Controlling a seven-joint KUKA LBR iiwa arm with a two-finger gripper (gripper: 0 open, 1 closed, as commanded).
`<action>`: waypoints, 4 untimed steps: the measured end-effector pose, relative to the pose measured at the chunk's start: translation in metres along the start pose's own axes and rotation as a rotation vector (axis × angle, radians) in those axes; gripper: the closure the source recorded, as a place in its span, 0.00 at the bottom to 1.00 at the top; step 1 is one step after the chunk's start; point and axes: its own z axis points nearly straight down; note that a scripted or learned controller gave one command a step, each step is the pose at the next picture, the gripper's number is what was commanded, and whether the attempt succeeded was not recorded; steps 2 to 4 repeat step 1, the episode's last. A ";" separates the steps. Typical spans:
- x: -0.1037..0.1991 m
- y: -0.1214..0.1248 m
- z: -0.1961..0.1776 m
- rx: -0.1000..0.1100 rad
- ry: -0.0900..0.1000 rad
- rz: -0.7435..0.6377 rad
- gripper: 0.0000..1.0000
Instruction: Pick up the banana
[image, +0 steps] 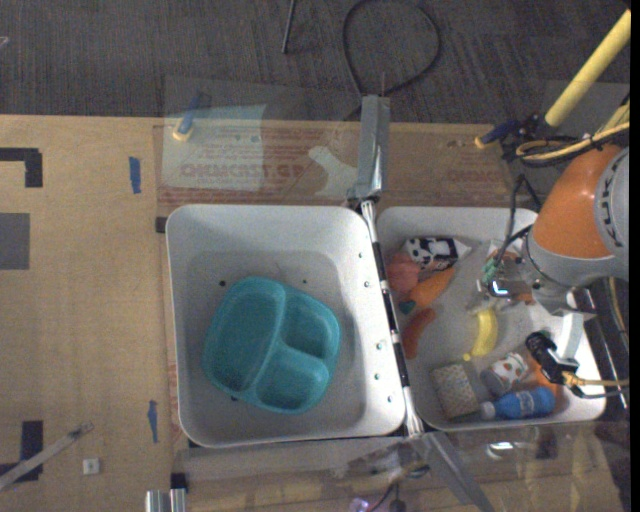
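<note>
Hovering just above the banana (484, 331) in the right bin (445, 225), the gripper (503, 287) has lifted nothing yet. Whether it is released or clenched cannot be told; the fruit lies untouched, the pickup undone.

Grey arm (585, 235) with orange band, black lettering, yellow cable

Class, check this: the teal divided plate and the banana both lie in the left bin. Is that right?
Not quite. The camera view shows the teal divided plate in the left bin, but the banana lies in the right bin, just below the gripper.
</note>
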 end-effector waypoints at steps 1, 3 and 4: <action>0.046 0.011 -0.091 0.005 -0.001 0.020 1.00; 0.046 0.011 -0.091 0.005 -0.001 0.020 1.00; 0.046 0.011 -0.091 0.005 -0.001 0.020 1.00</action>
